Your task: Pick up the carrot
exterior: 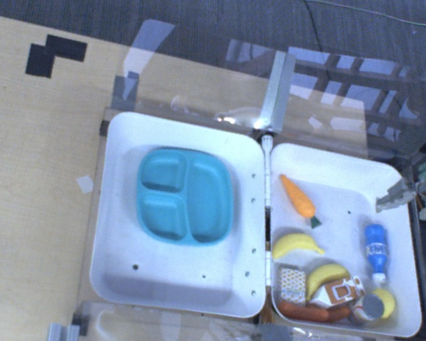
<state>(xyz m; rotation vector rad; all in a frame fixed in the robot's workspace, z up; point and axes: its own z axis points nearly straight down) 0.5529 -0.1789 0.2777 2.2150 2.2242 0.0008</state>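
The carrot (pixel 298 198), orange with a small green stem end, lies at a slant in the upper left of the right bin (pixel 344 166), with nothing touching it. My gripper (pixel 396 198) hangs over the bin's right rim near the far corner, well to the right of the carrot and apart from it. Nothing shows in its grip.
A blue bottle (pixel 375 248) lies near the right wall. Two bananas (pixel 298 245) (pixel 327 274), a small carton (pixel 338 292), a sausage (pixel 306 311) and a patterned block (pixel 292 284) crowd the front of the right bin. The left bin (pixel 108 253) holds a blue divided plate (pixel 186 195).
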